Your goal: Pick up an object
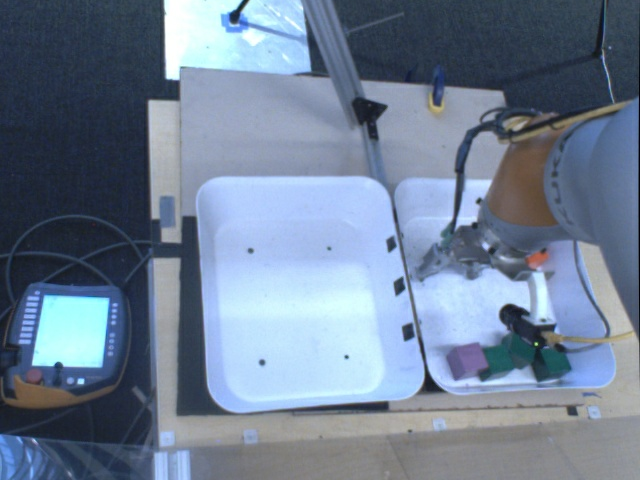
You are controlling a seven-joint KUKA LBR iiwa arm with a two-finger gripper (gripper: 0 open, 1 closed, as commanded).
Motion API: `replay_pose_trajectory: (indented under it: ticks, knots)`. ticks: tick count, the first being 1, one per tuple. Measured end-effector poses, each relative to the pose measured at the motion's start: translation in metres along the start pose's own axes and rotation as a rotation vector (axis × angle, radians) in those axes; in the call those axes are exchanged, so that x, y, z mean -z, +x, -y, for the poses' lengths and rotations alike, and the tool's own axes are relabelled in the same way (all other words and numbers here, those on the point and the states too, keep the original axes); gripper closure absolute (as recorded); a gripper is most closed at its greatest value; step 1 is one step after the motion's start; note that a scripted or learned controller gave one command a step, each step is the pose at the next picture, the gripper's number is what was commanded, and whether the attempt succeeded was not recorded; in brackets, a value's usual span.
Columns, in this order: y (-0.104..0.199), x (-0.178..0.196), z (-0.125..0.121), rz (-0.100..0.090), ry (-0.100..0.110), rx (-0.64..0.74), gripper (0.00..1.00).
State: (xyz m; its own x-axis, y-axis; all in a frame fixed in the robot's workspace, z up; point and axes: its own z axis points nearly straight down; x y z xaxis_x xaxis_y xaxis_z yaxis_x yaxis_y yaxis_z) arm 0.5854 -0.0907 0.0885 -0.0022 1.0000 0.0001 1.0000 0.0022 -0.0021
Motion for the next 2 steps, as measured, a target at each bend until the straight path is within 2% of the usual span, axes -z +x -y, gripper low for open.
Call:
replay_pose_trajectory:
  ticks: [1, 2]
  knots:
    - [0.0, 0.013, -0.002, -0.001, -0.006, 0.002, 1.0]
    - [0.008, 0.067, -0.011, 0.0, -0.009, 0.003, 1.0]
